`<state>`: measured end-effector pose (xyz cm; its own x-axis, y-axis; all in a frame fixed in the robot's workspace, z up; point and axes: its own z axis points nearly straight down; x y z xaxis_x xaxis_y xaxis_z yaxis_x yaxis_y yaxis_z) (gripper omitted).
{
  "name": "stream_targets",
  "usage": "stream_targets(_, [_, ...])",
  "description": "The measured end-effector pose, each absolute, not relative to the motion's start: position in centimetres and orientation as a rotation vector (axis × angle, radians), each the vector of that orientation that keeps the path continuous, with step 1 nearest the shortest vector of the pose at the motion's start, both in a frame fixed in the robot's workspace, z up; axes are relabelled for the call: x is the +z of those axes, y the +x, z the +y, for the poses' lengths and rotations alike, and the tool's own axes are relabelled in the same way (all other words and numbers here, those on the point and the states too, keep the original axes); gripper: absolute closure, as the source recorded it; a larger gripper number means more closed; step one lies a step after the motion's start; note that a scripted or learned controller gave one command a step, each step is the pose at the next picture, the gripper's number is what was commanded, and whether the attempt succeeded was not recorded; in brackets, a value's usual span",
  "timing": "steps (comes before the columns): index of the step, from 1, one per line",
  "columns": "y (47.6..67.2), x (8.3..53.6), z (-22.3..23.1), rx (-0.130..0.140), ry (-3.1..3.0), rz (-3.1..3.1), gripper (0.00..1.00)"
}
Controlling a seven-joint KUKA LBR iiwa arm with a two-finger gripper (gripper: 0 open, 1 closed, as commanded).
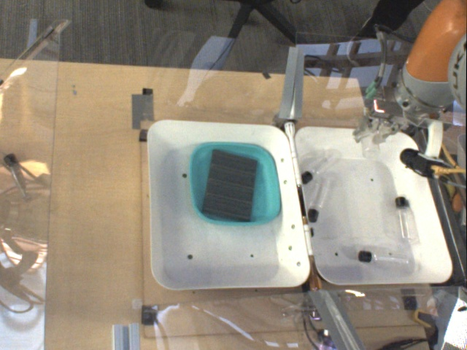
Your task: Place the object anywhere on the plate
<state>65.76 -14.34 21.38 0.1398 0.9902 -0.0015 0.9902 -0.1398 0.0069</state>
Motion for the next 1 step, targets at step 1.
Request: stream_targets(1, [65.77, 21.38, -14.35, 0.006, 2.367, 2.056, 0.00])
